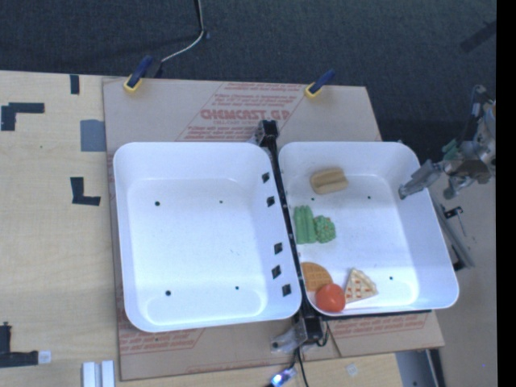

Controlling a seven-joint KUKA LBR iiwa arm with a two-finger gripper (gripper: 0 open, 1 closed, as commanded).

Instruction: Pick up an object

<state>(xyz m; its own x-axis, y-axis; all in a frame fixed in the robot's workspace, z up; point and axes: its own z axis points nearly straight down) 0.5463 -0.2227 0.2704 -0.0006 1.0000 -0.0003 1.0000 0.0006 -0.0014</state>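
Observation:
The right bin [419,240] holds several small items. A tan bread roll [328,181] lies near its back. A green leafy piece [311,226] sits by the divider. At the front are an orange round piece [314,276], a red tomato [329,298] and a pizza-like wedge [360,285]. My gripper [431,180] hangs over the right bin's far right rim, apart from all the items, with nothing seen in it.
The left bin [193,232] stands beside the right one, with black clips [278,248] along the shared wall. Both rest on a cardboard sheet [234,115] held by yellow and blue clamps [139,74]. A cable [193,22] runs off the back.

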